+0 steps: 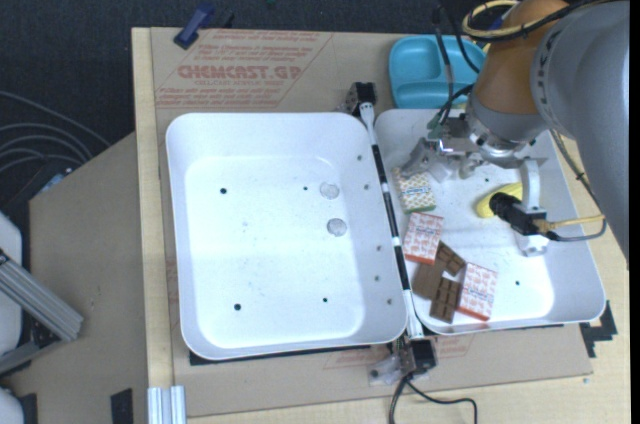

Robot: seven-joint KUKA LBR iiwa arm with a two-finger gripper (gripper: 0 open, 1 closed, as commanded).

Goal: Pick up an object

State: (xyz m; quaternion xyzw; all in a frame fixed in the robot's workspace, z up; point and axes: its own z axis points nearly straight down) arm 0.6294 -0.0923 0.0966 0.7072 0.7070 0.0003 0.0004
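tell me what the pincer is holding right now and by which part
It cannot be told. The pincer sits low in the right-hand shallow white bin, above the small patterned packets, and nothing shows in its grip.

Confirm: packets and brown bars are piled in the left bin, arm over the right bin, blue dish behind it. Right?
Not quite. The camera view shows the packets and brown bars in the right bin, near its left wall. The left bin holds none of them. The arm over the right bin and the blue dish behind it are as you said.
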